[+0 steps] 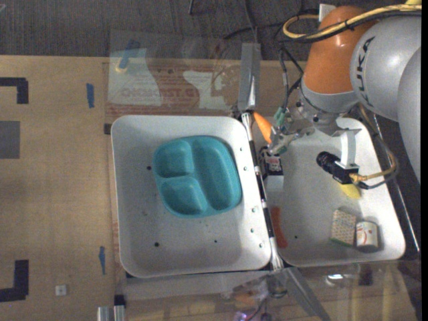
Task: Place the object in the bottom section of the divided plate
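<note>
My arm reaches in over the right bin (391, 246), and my pincer (273, 158) sits low at that bin's left wall, close to the divider between the two bins. Whether it is released, clenched or grasping something, I cannot tell from this slanted look down; the tip is dark and crowded against the bin edge. Just beside it lies something orange (262, 124), near the bin's upper left corner, and a thin red piece (275, 218) lies along the same wall further down. Well apart, toward the lower right, rest a small patterned box (343, 227), a little white container (366, 234) touching it, and a yellow item (350, 190) partly under my cabling. The teal divided plate (198, 175) waits in the left bin (134, 246), its sections bare. I judge that I am in the picking step, with nothing yet delivered. Which object is mine I cannot say for sure; the orange one seems likeliest. The next move calls for a firm grasp, a lift over the divider, and a release into the plate's bottom section.
</note>
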You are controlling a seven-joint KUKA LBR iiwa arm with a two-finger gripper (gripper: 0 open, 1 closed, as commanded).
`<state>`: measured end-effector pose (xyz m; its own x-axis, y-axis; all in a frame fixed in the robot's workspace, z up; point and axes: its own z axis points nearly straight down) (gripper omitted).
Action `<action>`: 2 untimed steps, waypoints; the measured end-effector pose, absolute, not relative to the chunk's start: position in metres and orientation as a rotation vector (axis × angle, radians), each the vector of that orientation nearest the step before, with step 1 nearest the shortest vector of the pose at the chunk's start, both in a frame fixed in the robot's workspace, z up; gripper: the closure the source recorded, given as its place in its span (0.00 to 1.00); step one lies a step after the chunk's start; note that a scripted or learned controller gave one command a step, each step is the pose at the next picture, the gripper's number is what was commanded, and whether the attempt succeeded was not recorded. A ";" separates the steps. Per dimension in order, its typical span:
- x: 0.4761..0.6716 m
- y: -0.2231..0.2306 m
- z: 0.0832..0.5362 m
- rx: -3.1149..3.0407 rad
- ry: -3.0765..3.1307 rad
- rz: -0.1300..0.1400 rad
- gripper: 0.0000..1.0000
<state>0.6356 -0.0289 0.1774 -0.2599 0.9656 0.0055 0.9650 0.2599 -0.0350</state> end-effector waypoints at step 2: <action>0.569 0.033 0.234 -2.041 -2.386 0.002 1.00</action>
